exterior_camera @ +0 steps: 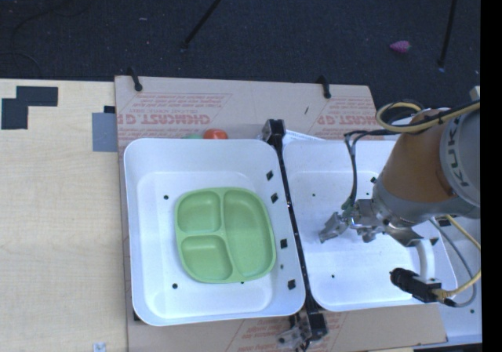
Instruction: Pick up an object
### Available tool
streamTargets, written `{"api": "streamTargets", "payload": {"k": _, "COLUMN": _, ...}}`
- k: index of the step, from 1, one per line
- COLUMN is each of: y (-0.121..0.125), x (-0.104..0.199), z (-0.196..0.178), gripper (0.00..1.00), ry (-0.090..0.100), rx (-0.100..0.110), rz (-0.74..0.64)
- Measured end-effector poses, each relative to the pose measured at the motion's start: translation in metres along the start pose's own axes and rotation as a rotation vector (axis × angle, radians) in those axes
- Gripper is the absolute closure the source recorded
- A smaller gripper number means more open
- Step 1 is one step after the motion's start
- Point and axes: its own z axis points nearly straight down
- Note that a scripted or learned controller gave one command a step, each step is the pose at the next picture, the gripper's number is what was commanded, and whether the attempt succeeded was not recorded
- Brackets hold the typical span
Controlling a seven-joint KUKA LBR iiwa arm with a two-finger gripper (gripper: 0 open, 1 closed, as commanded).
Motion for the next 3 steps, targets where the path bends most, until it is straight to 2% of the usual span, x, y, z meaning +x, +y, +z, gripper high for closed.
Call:
{"api": "streamTargets", "payload": {"k": 1, "y": 0.0, "x": 0.001, "z": 0.039, "gripper": 0.0, "ry": -0.001, "rx": -0.006, "rz": 0.001}}
{"api": "streamTargets", "payload": {"k": 2, "y": 0.001, "x": -0.001, "z": 0.027, "gripper": 1.0, "ry": -0.001, "rx": -0.008, "rz": 0.008}}
{"api": "streamTargets", "payload": {"k": 3, "y": -0.002, "x": 0.001, "z": -0.016, "gripper": 1.0, "ry": -0.002, "rx": -0.009, "rz": 0.001}}
